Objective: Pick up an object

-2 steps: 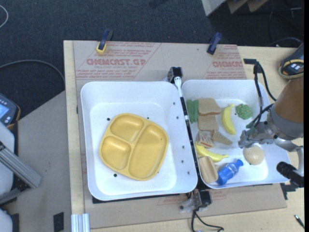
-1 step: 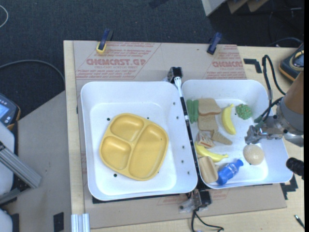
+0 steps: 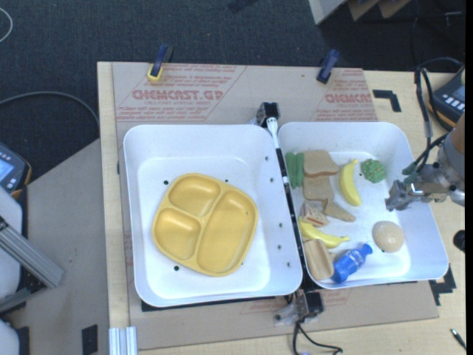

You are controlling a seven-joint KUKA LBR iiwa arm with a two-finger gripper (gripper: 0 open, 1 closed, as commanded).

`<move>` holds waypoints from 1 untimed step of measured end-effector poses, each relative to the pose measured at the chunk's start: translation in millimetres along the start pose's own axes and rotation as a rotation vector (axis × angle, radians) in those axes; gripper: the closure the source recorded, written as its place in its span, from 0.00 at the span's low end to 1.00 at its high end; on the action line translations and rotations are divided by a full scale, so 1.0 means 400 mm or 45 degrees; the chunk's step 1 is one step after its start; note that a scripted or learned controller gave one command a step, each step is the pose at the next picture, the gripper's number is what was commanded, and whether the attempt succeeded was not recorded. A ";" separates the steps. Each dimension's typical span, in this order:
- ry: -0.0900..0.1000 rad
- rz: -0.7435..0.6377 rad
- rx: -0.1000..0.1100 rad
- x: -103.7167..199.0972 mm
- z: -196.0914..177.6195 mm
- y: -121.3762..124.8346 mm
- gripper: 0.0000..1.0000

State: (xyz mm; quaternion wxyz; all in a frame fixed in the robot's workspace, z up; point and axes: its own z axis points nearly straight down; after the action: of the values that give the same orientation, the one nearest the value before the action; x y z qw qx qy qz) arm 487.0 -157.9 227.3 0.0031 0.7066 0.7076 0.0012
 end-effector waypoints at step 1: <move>0.004 -0.007 0.003 0.146 0.003 0.039 1.00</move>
State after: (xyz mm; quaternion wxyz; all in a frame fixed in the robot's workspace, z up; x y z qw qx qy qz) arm 502.4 -99.4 226.1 0.0010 0.7045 0.7097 0.0014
